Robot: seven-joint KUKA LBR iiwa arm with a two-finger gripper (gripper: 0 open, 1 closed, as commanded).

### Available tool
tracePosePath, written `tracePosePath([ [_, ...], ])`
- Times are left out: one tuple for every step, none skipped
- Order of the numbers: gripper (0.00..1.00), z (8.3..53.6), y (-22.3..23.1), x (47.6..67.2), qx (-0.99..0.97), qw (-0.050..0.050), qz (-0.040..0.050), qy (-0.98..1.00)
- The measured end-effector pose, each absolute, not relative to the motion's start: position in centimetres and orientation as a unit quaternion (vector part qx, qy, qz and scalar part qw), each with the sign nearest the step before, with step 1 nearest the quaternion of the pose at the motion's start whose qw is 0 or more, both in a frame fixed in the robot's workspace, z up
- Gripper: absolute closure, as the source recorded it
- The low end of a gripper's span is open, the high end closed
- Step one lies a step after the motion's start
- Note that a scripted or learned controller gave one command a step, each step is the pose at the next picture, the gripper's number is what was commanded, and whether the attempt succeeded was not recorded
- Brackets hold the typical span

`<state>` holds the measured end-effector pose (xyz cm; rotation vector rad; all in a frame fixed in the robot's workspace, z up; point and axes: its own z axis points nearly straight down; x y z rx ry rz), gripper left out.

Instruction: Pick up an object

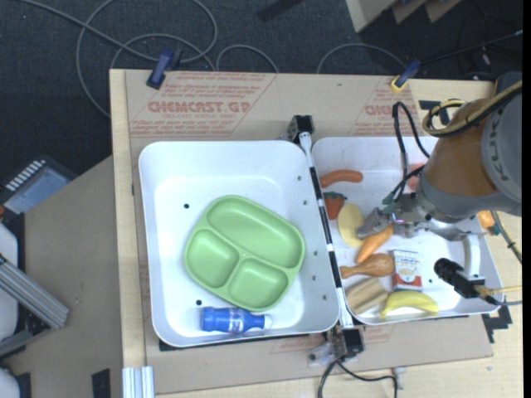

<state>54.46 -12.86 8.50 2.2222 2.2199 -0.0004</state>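
My gripper (383, 225) hangs low over the middle of the right bin (373, 154), reaching in from the right. An orange toy carrot (374, 243) lies just under and in front of it, and a pale yellow piece (349, 221) lies to its left. I cannot see whether anything is between the gripper's tips. Around it lie a toy sausage (342, 177), a red and green piece (333, 205), a brown drumstick (370, 266), a bread roll (365, 291), a banana (408, 305) and a small white and red packet (406, 269).
The left bin (158, 172) holds a green divided plate (243, 253) and a blue bottle (232, 320) lying near its front wall. A black divider rail (319, 214) runs between the bins. The arm's grey body covers the right bin's right side.
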Motion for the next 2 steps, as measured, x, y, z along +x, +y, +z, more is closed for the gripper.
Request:
tracePosePath([
  [1.00,9.5,-12.8,54.5,0.708,0.001,0.0005,0.706],
  [1.00,18.5,-3.0,52.2,0.706,0.000,0.0005,0.708],
])
